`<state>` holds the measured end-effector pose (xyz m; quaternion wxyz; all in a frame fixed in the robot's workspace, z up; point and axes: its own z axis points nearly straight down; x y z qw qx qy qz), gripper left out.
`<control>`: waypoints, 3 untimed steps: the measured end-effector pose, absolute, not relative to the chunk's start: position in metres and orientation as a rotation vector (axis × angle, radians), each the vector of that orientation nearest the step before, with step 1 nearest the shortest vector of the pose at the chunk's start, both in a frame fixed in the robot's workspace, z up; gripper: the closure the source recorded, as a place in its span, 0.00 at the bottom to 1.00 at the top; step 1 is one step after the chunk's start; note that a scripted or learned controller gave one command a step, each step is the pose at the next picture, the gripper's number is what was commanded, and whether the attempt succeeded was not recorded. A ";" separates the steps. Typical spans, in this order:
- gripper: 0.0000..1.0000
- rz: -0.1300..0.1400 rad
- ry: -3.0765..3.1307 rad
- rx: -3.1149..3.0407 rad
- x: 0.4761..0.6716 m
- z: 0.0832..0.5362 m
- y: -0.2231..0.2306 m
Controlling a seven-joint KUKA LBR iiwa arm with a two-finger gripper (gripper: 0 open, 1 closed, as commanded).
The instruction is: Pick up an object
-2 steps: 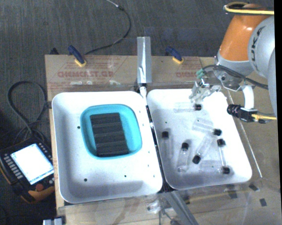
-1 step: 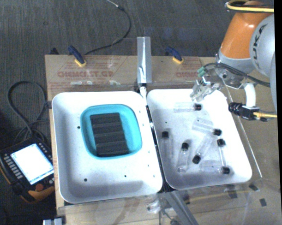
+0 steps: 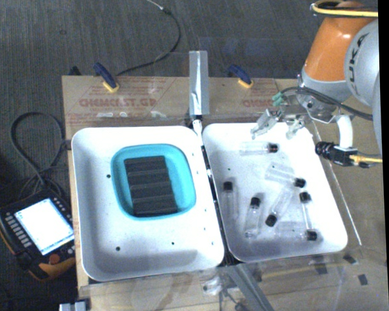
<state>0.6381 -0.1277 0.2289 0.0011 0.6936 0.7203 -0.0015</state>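
Several clear vials with black caps lie scattered in the right bin [image 3: 236, 160]. One vial [image 3: 261, 148] lies near the bin's far edge; others lie lower, such as a vial [image 3: 277, 209] in the middle and one [image 3: 310, 235] near the front right corner. My gripper [image 3: 278, 126] hangs over the far right part of this bin, just above and behind the far vial. Its fingers [image 3: 263, 125] are spread open and nothing sits between them.
The left bin [image 3: 96, 251] holds a teal tray [image 3: 121, 180] with a black ribbed insert [image 3: 149, 183]. A metal post [image 3: 198, 81] stands behind the seam between the bins. A teach pendant [image 3: 38, 227] lies off the bench at the left.
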 end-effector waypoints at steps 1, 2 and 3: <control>0.00 0.000 2.417 2.009 0.594 0.101 -0.107; 1.00 0.002 2.417 2.011 0.594 0.110 -0.107; 1.00 0.000 2.456 1.954 0.639 0.210 -0.124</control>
